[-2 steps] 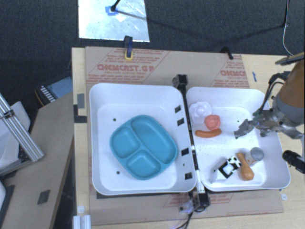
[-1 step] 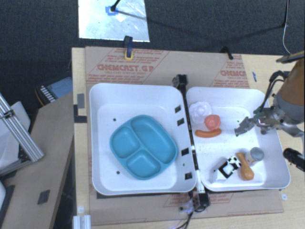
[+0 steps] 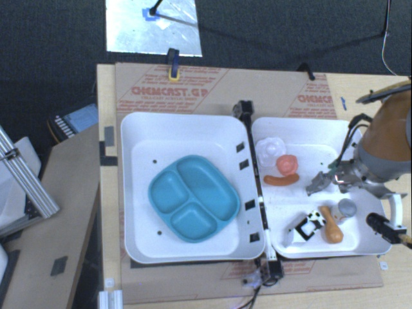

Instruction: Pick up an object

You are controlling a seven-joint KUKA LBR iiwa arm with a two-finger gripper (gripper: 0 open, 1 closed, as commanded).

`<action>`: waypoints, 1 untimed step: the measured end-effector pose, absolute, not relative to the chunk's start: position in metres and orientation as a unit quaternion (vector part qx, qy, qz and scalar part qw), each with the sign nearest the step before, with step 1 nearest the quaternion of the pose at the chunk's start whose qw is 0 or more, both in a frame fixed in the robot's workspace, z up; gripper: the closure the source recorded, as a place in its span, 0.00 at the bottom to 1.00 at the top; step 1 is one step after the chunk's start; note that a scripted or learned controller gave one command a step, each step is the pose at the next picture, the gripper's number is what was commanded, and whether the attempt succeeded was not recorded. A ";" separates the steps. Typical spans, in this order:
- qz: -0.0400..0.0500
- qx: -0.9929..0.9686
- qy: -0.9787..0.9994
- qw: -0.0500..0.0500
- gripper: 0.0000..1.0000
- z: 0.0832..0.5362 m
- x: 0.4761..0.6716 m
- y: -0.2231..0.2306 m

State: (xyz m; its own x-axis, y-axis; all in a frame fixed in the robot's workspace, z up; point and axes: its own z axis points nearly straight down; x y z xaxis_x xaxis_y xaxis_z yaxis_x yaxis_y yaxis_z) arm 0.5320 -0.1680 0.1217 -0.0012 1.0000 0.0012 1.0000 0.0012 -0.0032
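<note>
Whether the jaws of the grey two-finger gripper are released or clenched, I cannot tell; nothing is visible between them. Just left of them lies a thin orange sausage-shaped toy, touching a round pink toy. Below them lie a tan wooden peg and a black-and-white block.

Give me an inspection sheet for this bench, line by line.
Surface: two white bins, left bin, right bin, on printed cardboard.
Job's things: right bin holds orange sausage, pink lump, clear piece, tan peg, black-white block.
Clutter: blue divided tray in left bin.
Grippers: tool above right bin, holding nothing visible.
Cables: black cable across floor.
Surroundings: dark carpet, foil sheet.
</note>
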 end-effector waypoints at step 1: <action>0.000 -0.707 -0.708 0.001 0.00 0.082 0.532 -0.168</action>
